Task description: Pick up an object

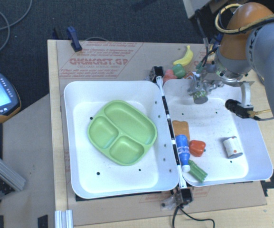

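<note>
White plastic, shallow and rounded at the corners: the right-hand bin (250, 141) of two set side by side on the table (103, 61), taken as the landmark for all positions below. The tool (199, 95), carried by the grey arm (267, 46) with its orange band (243, 25), stands over this bin's far left corner, above a bare patch of the white floor. Whether the tool is wide or narrow cannot be told from this angle. The objects available for picking lie in the same bin, all nearer the camera than the tool. A flat orange-brown piece (180, 127) rests against the bin's left wall. A blue-and-white tube (182, 151) lies lengthwise along that wall, just on the near side of the orange-brown piece. A red-orange rounded toy (197, 147) sits just beside the tube, toward the bin's middle. A green stick-shaped piece (197, 171) lies tilted in the bin's near left corner. A small silver can (232, 147) lies on its side in the bin's right half, well apart from the others. Beyond the bin's far rim, on the table, are a yellow banana (184, 57) and, just beside it, a small green object (179, 71). Left of the bin, rim against rim, is the second bin (80, 127), holding a green three-compartment plate (122, 132) set askew. Far to the landmark bin's left, at the table's far edge, is a blue clamp (73, 38).
</note>
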Tool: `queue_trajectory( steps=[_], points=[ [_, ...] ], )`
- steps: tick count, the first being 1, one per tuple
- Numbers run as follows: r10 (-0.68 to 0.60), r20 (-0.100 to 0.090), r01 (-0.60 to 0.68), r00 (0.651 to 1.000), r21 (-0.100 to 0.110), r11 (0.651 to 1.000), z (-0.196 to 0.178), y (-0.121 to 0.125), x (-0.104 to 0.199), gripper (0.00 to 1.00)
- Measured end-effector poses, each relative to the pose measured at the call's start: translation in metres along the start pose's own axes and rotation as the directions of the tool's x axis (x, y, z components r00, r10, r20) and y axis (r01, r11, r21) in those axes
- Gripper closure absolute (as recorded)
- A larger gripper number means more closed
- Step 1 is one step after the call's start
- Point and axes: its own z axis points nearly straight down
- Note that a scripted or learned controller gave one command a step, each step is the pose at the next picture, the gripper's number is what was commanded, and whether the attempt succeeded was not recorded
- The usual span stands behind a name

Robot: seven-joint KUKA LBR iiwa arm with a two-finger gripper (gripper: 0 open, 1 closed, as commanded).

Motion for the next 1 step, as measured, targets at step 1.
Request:
queue_trajectory(
  steps=[1],
  points=[
    [0.0,-0.003,0.0,1.0,0.01,1.0,-0.0552,-0.0631,0.0806,1.0]
  ],
)
